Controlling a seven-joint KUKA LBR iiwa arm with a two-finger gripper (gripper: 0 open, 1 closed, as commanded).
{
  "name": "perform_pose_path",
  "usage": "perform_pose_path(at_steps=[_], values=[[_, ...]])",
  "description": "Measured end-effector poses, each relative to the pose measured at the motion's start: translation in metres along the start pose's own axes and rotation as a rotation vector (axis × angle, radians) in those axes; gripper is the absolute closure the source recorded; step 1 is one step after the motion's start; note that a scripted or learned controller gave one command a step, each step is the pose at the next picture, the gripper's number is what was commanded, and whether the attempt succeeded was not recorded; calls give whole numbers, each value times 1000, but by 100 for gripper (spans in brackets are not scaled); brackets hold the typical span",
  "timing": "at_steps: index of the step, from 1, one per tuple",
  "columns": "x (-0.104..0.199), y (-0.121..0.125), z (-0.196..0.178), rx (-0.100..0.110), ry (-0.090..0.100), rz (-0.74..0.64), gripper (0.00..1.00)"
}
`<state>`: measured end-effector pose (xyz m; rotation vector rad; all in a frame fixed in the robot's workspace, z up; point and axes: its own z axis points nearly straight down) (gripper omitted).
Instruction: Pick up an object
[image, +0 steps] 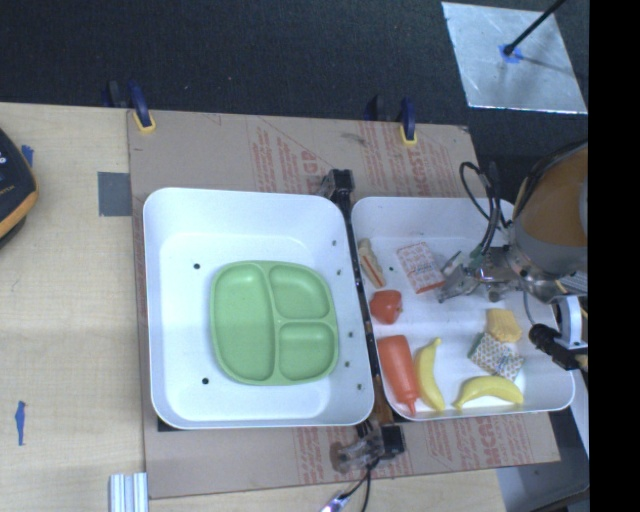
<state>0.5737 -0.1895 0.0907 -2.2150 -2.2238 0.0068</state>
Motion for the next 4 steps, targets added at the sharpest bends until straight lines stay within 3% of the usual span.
perform_pose_path(at_steps=[1,2,3,4], values=[[83,56,-2,-2,2,-3,0],[69,83,-2,-3,1,-2,0],[69,83,-13,-1,0,-7,100],[136,23,-102,-2,2,-1,100]])
